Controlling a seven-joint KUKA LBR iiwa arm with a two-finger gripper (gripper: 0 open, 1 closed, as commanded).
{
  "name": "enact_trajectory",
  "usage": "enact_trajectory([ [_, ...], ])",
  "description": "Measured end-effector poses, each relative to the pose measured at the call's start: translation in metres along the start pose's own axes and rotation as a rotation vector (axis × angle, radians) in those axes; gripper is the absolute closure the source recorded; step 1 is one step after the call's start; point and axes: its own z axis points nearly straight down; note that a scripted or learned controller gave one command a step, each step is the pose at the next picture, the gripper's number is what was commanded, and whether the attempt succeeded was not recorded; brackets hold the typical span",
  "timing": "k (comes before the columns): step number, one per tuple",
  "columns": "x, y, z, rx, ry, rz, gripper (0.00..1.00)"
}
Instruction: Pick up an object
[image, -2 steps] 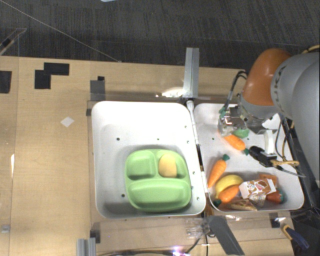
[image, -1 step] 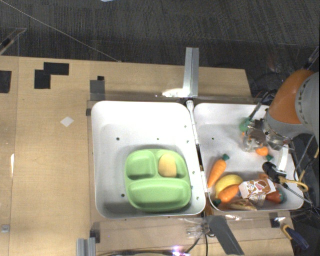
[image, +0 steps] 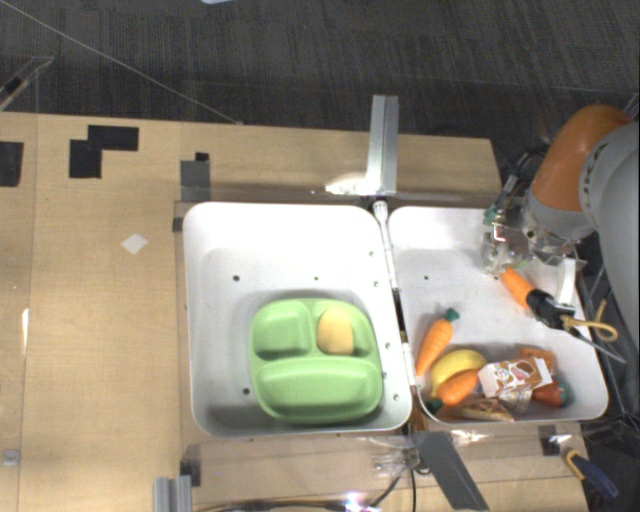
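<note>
The grey arm (image: 600, 175) comes in over the far right corner of the right bin (image: 440, 250), its orange band uppermost and the wrist bent down so that the pincer (image: 497, 245) hangs low over that bin's far right part, close to the bin floor. Whether the pincer is open or closed cannot be told from this angle, and nothing is seen gripped in it.

A small orange carrot (image: 517, 284) lies on the right bin's floor just beside the pincer, on its near side. In that bin's near part lie a long carrot (image: 433, 343), a banana (image: 458, 364), a second short carrot (image: 458, 386) and a printed packet (image: 514, 377), crowded together.

Left of the right bin, touching it along one wall, is the left bin (image: 250, 240), holding a green divided plate (image: 315, 385) with a yellow round fruit (image: 337, 330) in one small compartment. Both rest on the pale wooden table (image: 100, 350)
</note>
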Motion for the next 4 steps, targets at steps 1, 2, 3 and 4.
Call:
enact_trajectory([
  [1,-0.006,0.011,-0.072,0.004,0.0,-0.252,0.0],
  [2,-0.007,-0.042,-0.056,0.008,0.001,0.062,0.0],
  [3,0.026,-0.065,-0.006,0.007,0.001,0.173,0.0],
  [4,-0.011,-0.038,-0.002,0.006,0.0,0.015,0.0],
])
